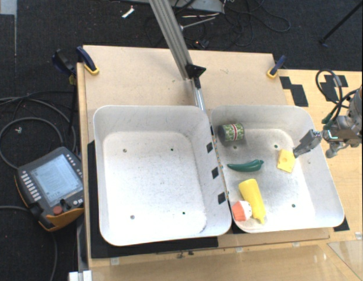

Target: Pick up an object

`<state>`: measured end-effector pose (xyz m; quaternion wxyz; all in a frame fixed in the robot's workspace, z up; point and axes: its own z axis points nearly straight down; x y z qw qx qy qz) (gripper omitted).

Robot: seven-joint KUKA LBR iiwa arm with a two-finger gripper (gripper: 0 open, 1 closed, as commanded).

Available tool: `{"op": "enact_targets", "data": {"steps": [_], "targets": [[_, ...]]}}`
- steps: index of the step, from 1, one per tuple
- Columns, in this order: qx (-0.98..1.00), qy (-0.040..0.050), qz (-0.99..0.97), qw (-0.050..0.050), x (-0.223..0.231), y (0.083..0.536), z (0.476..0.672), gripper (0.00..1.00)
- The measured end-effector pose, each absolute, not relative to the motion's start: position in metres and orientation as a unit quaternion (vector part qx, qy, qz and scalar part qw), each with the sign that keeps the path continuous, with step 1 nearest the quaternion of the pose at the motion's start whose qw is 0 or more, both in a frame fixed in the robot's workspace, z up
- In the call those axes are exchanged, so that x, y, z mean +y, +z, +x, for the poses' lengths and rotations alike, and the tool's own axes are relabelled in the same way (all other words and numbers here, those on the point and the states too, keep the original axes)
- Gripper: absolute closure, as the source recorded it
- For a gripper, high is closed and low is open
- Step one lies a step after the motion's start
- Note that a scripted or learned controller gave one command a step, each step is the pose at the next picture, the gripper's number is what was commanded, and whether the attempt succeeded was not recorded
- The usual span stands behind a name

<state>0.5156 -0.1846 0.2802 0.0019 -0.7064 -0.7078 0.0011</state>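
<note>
Yellow wedge (pixel 286 161) touching jaws (pixel 318 144), jaw state unclear, green pepper (pixel 246 165), can (pixel 233 132) nearby

The gripper (pixel 315 140) is grey metal, its one plainly seen finger (pixel 306 143) slim and dark-tipped, with green and black cables above the wrist.

Pale wooden worktop (pixel 146 81) stands on dark carpeted floor (pixel 35 45), yellow-tipped clamps (pixel 88 62) at its far corners. Black cables (pixel 17 127) trail across the floor; a grey teach pendant (pixel 52 186) lies left of the worktop.
</note>
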Motion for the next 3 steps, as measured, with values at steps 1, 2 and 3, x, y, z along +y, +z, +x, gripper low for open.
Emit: {"op": "enact_targets", "data": {"steps": [1,2,3], "targets": [[-0.707,0.0000,-0.707,0.000,-0.184,0.282,0.516,0.00],[-0.707,0.0015,-0.708,0.003,-0.180,0.221,0.511,0.00],[-0.707,0.0011,-0.707,0.002,-0.170,0.172,0.512,0.00]]}}
